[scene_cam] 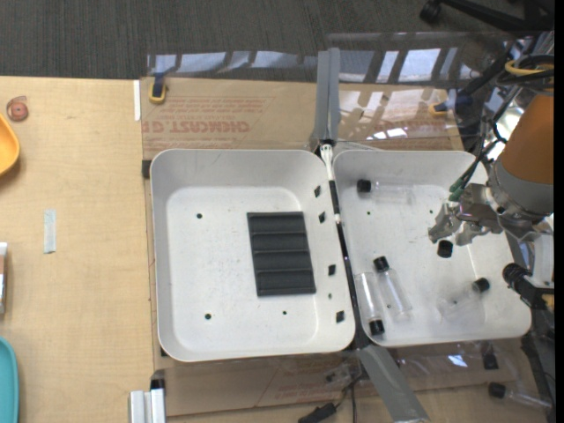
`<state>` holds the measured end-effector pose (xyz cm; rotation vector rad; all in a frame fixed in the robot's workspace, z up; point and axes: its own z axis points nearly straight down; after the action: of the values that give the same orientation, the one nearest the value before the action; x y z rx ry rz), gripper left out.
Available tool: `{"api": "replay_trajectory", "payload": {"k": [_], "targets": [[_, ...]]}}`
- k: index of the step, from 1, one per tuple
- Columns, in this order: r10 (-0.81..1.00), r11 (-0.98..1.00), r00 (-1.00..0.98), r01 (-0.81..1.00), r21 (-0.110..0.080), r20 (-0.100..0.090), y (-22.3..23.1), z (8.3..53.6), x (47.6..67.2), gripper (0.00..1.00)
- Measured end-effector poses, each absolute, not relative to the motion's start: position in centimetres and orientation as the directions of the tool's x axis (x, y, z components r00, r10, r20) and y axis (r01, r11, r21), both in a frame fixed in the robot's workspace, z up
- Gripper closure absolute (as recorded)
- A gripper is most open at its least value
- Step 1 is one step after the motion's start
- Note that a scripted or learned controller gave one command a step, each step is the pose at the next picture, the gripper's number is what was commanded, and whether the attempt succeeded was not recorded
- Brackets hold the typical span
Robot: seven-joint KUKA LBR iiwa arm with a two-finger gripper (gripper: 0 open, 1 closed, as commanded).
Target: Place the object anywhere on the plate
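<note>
A black ribbed plate [280,254] lies flat in the middle of the left bin [176,236]. Several clear vials with black caps lie in the right bin [414,324]: one near the back left [363,186], two side by side at the front left [388,291], and one at the front right [480,285]. My gripper [446,234] hangs over the right half of the right bin, under the orange band [533,144]. A small black cap [445,248] shows right at its tip; whether it is held is unclear.
A divider wall [333,210] separates the two bins. Cardboard [229,117] lies behind them. On the wooden bench at the left are an orange item [5,152] and a teal item [7,382]. Cables hang at the right [493,104].
</note>
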<state>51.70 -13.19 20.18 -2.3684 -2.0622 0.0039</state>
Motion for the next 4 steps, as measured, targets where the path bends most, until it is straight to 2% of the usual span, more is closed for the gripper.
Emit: {"api": "replay_trajectory", "payload": {"k": [1, 2, 3, 4], "targets": [[0.995, -0.097, 0.097, 0.995, -0.004, -0.001, -6.7, 20.5, 47.7, 1.00], [1.000, -0.029, 0.029, 1.000, -0.004, -0.003, -1.4, 21.8, 59.2, 1.00], [1.000, 0.001, -0.001, 1.000, -0.005, -0.002, 6.7, 18.9, 57.0, 1.00], [1.000, -0.001, 0.001, 1.000, -0.006, -0.003, 12.8, 14.2, 56.4, 1.00]]}}
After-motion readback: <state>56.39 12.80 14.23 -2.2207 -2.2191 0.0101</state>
